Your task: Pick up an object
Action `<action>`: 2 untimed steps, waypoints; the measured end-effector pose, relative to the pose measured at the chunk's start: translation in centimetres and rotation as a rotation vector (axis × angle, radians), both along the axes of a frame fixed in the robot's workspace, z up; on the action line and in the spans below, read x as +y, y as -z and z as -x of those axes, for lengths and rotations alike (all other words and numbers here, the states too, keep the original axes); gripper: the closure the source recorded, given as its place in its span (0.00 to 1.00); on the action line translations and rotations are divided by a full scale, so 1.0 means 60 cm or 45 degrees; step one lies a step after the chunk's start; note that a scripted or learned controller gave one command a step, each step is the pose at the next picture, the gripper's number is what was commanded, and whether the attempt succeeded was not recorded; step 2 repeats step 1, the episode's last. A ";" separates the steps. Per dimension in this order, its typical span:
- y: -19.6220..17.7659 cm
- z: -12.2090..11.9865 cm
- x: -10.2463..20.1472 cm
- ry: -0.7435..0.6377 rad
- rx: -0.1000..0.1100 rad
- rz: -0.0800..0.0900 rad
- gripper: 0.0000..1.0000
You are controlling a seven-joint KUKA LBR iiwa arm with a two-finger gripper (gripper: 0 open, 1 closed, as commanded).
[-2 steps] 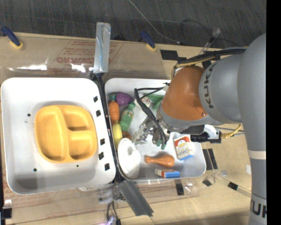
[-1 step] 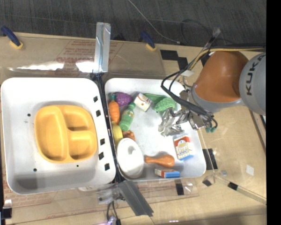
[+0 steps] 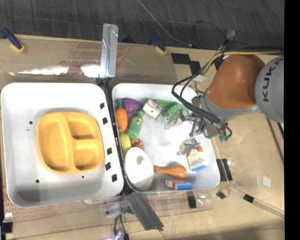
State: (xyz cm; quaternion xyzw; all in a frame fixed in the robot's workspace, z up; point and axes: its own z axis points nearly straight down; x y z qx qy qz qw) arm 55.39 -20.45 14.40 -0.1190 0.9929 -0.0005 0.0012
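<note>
Two shallow white bins are seen side by side on the counter [image 3: 50, 54]. The left bin [image 3: 15, 134] is taken up by a yellow divided tray [image 3: 70, 140], sat roughly in its middle.

The right bin [image 3: 210, 176] is where all the clutter is found. Along its left wall, a purple grape bunch [image 3: 130, 105] is at the top, with an orange carrot [image 3: 121, 119] just below it and a green bottle [image 3: 135, 126] right beside that. A white bowl [image 3: 138, 168] is parked in the lower left corner, and a brown drumstick-looking toy [image 3: 171, 171] is laid just to its right. A small red and blue box [image 3: 178, 185] is tucked against the bottom wall, and a little carton [image 3: 195, 158] is stood near the right side.

The arm is reached in from the right of the frame, and the tool [image 3: 188, 146] is hung over the bin's right-centre, just upper left of the carton. Whether it's open or closed can't be made out, and nothing is visibly gripped.
</note>
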 end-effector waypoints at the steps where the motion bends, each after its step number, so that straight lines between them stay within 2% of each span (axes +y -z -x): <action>1: 0.076 0.067 -0.007 0.111 -0.029 0.005 0.00; 2: 0.076 0.067 -0.007 0.111 -0.029 0.005 0.00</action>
